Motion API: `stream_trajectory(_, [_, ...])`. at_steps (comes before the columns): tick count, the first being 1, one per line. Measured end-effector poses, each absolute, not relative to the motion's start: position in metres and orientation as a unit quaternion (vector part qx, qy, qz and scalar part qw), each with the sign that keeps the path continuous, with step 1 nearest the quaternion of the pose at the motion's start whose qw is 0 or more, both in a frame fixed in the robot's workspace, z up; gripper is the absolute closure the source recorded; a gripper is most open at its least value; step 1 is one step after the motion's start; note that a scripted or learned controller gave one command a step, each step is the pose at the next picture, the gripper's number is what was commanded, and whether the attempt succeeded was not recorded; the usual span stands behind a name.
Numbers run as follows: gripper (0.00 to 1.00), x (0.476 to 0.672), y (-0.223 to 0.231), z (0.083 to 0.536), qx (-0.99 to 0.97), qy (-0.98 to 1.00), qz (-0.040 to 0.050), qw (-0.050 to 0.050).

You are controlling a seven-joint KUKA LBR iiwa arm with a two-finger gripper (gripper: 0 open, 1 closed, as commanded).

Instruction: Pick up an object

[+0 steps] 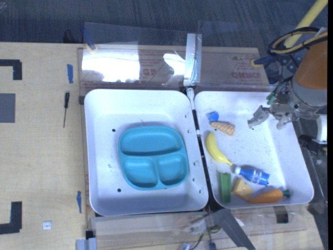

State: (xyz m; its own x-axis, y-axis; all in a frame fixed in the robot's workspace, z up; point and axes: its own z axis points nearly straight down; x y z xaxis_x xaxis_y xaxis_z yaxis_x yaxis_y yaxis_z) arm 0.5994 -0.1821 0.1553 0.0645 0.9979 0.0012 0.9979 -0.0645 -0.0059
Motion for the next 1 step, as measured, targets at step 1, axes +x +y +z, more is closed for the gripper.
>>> stream_trajectory(1, [0.00,0.6558,-0.1314,0.1443,-0.722,-0.692,-0.0008,0.001])
